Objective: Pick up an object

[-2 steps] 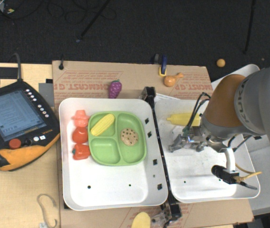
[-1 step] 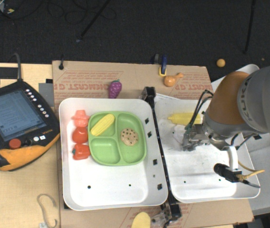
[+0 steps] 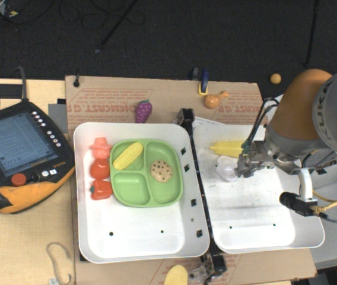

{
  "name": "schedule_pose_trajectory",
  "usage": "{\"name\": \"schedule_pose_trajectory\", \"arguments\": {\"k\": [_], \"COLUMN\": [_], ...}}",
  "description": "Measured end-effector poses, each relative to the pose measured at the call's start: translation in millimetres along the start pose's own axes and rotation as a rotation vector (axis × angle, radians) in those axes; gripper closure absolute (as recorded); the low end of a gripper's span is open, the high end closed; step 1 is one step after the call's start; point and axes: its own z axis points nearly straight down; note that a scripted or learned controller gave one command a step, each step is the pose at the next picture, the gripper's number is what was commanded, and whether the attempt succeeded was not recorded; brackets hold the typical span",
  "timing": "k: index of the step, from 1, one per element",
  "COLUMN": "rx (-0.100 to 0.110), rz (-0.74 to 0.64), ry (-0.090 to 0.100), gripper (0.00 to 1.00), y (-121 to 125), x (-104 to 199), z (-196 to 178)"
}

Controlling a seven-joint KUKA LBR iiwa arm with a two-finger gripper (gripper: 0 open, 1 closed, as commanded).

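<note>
The end effector [image 3: 239, 170] hangs low in the right bin [image 3: 263, 224], at a pale round object [image 3: 225, 171]; whether it is spread or pinching I cannot tell. A yellow piece [image 3: 226, 149] lies just behind. The left bin [image 3: 133, 230] holds a green tray [image 3: 134, 189] with corn [image 3: 127, 155] and a cookie [image 3: 161, 171], red toys [image 3: 100, 170] beside it. Cardboard [image 3: 115, 100] lies under both bins on the desk [image 3: 20, 242], with a purple toy [image 3: 143, 110] and an orange one [image 3: 215, 99] on it. A pendant [image 3: 20, 153] sits left; dark floor [image 3: 156, 28] with cables lies beyond.
</note>
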Motion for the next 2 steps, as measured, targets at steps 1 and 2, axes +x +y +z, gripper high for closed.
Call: {"name": "schedule_pose_trajectory", "arguments": {"k": [1,2], "rx": [-0.001,0.003], "rz": [0.000,0.000], "ry": [-0.001,0.001], "gripper": [1.00,1.00], "y": [0.8,0.7], "x": [-6.0,-7.1], "z": [-62.2,-67.4]}}
